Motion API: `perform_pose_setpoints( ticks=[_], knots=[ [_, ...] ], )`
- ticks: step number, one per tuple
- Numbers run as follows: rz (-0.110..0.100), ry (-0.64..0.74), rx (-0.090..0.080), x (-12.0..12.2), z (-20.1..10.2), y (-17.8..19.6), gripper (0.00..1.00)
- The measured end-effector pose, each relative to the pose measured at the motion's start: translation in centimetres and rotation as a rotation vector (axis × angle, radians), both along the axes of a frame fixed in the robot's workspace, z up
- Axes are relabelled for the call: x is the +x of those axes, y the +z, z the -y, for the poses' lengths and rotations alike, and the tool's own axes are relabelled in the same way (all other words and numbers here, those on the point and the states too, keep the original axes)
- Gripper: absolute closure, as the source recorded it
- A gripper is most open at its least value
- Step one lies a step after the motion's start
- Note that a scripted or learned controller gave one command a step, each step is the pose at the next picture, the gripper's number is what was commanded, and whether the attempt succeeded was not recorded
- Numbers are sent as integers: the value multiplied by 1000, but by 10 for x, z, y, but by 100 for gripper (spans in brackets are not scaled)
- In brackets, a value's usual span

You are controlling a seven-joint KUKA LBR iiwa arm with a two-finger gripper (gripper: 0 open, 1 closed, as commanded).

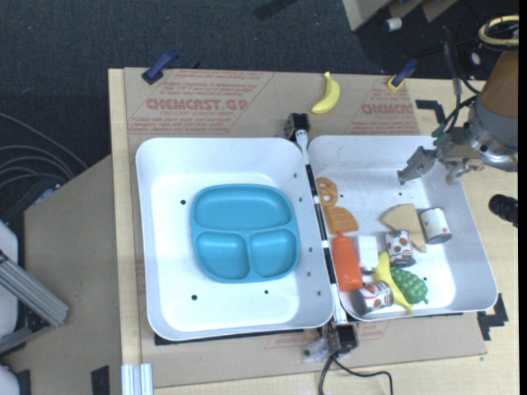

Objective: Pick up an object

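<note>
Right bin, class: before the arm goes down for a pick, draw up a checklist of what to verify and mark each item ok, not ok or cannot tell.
1. Gripper above the right bin: ok, over its upper part.
2. Nothing between the fingers yet: ok.
3. Objects available to pick: ok; orange carrot, small can and pretzel lie in the bin.
4. Gripper directly over an object: not ok; bare bin floor lies below it.
5. Target free of neighbours: not ok for the lower cluster around the green toy; the can lies more apart.
</note>
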State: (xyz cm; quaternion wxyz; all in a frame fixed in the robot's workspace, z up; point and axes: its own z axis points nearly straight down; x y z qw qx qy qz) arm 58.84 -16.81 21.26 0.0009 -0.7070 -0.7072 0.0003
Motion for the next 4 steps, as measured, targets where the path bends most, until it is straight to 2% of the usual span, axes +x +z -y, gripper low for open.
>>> perform_pose_setpoints(
  ticks=[1, 2, 4],
  knots=[
    [1, -1, -1, 10, 27, -128, 0],
    [3, 1, -1, 79, -21, -128, 0],
    [-1, 1, 0, 78, -71, -128, 0]
  ],
)
